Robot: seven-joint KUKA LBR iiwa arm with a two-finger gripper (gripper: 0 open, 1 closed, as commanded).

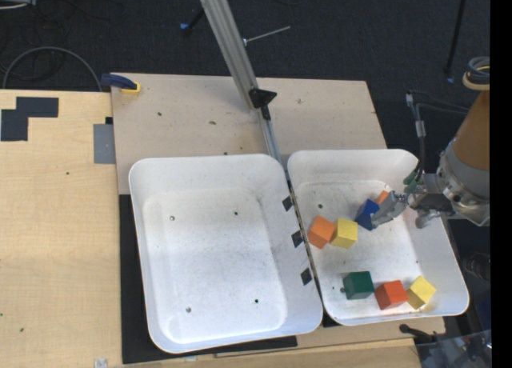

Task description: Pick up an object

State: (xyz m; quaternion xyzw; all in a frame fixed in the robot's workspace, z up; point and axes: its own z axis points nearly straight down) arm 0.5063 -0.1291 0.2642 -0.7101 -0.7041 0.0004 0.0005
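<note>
Yellow block (422, 291) against right bin's (352, 162) front rim

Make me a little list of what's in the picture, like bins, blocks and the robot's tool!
left bin: no blocks seen in it
right bin: holds six blocks
middle blocks: orange block touching yellow block
upper block: blue block, right beside the tool
front row: green block, red block, second yellow block
arm: reaches in from the right
tool grip: cannot tell
</note>
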